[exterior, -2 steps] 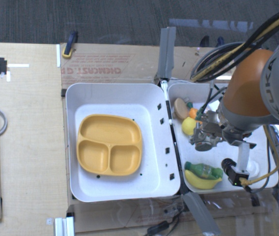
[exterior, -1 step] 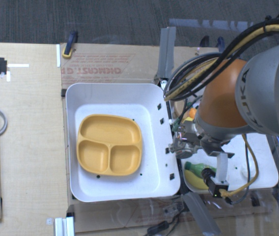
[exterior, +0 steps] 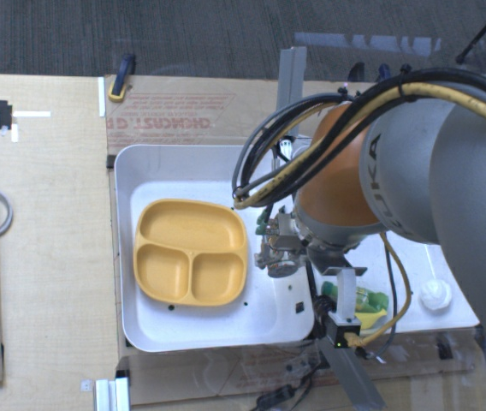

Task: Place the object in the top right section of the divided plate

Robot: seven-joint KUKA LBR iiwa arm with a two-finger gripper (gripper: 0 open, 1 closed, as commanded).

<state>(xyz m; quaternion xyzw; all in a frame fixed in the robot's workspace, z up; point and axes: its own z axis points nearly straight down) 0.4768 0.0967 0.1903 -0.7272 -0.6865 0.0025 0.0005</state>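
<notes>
From above, we see the divided plate (exterior: 192,252) bare in the left bin (exterior: 132,229). Our gripper (exterior: 279,251) hangs just beside it; we cannot tell its state. Green-yellow objects (exterior: 364,302) lie right; we judge picking comes next.
</notes>
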